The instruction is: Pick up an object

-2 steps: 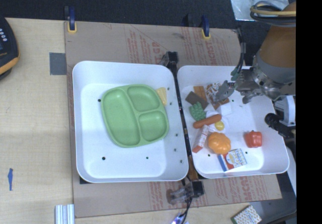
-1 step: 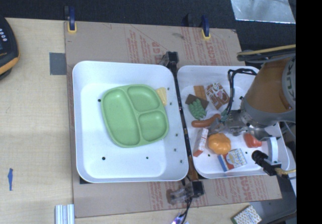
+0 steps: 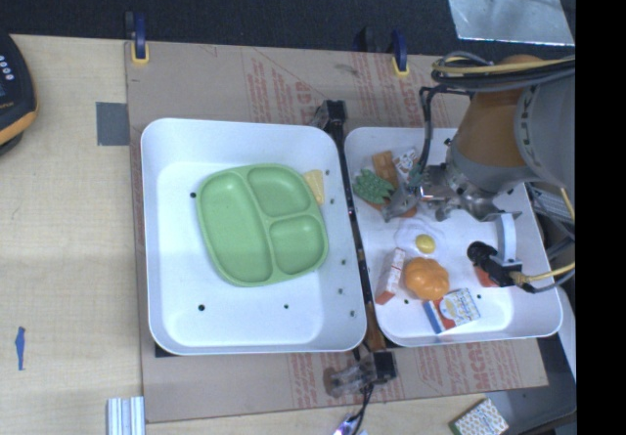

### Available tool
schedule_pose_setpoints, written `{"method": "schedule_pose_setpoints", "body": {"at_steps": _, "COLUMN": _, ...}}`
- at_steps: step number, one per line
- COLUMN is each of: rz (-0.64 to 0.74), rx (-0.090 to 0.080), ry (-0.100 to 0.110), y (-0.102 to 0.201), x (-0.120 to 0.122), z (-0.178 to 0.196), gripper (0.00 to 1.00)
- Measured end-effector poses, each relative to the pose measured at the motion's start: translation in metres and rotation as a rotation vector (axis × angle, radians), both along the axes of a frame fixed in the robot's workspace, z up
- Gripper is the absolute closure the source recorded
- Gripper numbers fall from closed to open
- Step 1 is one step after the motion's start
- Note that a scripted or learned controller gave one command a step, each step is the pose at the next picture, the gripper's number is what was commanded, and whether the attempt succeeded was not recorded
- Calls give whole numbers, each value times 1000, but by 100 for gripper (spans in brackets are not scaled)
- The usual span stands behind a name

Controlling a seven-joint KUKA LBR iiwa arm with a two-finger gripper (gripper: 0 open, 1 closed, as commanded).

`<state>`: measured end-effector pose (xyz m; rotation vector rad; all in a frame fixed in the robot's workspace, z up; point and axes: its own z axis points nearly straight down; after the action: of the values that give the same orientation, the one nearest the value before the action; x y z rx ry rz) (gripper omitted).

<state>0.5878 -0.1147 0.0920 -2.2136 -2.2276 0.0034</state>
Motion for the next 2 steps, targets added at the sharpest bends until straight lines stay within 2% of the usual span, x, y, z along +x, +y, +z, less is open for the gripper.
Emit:
{"method": "schedule_pose_setpoints", "body": {"at_steps": 1, "rz": -1, "rx": 0, "ry": 0, "y": 19, "x": 36, "z": 0, "gripper": 0}}
{"method": "schedule_pose_setpoints", "body": {"at_steps": 2, "rz": -4, "rx": 3, "ry": 16, "y": 20, "x": 66, "z": -1, "gripper": 0}}
